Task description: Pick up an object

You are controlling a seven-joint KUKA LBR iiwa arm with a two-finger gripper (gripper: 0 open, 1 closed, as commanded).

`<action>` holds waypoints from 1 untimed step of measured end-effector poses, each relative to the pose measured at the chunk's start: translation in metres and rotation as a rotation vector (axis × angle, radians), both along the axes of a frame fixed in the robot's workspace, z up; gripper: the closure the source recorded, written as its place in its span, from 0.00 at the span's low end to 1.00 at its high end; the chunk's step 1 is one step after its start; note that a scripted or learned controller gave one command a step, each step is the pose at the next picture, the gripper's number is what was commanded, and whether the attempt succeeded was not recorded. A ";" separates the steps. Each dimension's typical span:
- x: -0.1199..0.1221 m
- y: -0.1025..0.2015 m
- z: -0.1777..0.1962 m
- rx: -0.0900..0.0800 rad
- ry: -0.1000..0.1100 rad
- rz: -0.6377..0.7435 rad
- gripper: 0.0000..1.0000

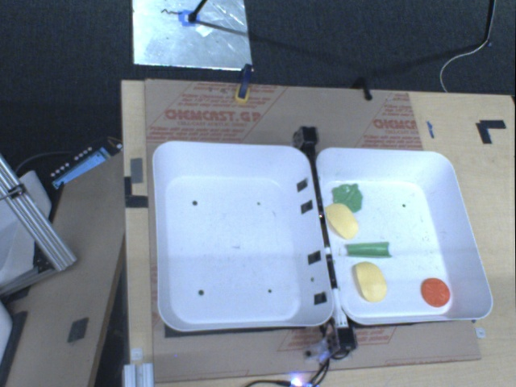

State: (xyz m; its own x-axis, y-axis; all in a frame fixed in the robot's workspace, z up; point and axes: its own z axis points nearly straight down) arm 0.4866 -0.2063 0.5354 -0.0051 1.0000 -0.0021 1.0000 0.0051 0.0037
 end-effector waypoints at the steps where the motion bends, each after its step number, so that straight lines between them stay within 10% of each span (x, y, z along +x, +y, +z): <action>1: 0.000 0.000 0.000 0.000 0.000 0.000 1.00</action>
State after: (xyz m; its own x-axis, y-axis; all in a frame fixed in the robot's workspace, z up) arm 0.4866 -0.2064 0.5354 -0.0051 1.0000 -0.0021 1.0000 0.0051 0.0037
